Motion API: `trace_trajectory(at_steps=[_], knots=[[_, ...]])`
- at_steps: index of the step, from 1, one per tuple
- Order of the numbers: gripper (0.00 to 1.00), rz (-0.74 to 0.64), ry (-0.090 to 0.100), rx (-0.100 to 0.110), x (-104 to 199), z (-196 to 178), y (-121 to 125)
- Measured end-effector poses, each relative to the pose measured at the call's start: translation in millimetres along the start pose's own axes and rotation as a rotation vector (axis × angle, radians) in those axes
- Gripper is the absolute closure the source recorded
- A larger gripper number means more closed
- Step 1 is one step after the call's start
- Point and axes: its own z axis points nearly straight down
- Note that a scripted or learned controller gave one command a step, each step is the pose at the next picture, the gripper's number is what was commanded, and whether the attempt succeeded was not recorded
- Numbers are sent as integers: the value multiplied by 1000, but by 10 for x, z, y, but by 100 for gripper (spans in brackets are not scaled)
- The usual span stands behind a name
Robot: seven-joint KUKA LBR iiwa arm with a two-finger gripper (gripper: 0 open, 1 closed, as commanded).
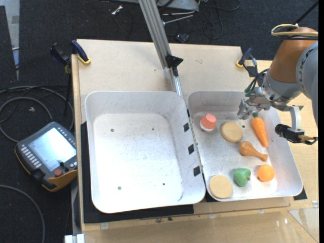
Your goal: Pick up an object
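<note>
**Robot arm hangs over the bin of toy food**

We see two white bins side by side on a bench. The left bin (131,151) is on our left in the picture. The right bin (283,151) has toy food in it.

The grey arm (293,65) comes in from the right side. Its gripper (246,109) is low over the back part of the right bin, just beside the top of the carrot (259,130). It is too small and dark to see well, so we cannot tell if it is gripping or let go.

Near the gripper we see a pink and white toy (207,121) and a tan round piece (232,132). A brown drumstick (251,150) lies in the middle. Near the front we see a round cookie (221,186), a green pepper (242,176) and an orange ball (266,173).

A screen controller (48,156) sits on the floor at the left.
</note>
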Motion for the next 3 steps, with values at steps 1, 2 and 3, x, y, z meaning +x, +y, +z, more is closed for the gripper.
trace_trajectory(at_steps=[1,2,3], knots=[[100,0,-7,-3,31,-493,108],[100,0,-6,-3,106,-953,115],[100,-1,-7,-5,178,-1570,173]])
